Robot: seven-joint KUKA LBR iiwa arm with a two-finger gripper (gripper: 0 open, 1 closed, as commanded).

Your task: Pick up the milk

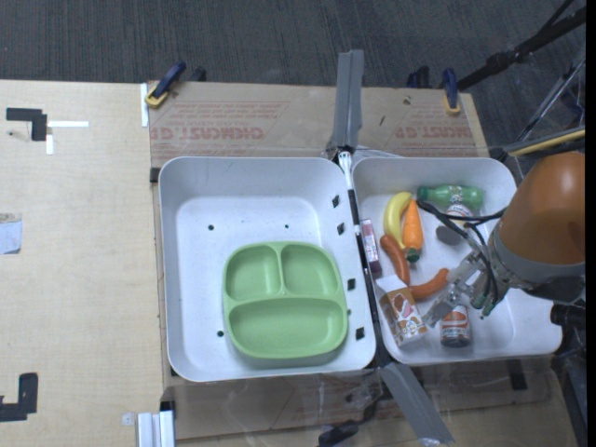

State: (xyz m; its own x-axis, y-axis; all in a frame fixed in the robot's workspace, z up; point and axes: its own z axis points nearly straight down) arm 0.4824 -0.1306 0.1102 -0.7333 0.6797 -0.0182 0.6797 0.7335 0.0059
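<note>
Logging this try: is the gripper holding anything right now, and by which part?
It cannot be told. The gripper hangs low in the right bin, just above a small can and beside the milk carton.

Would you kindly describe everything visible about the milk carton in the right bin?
The milk carton is a small brown-and-white box, seemingly printed card, lying on its side, tilted, on the floor of the right bin near its front left corner. An orange sausage-like piece lies close at its upper right, and a small can sits just to its right. The tool hovers nearby, not on it.
</note>
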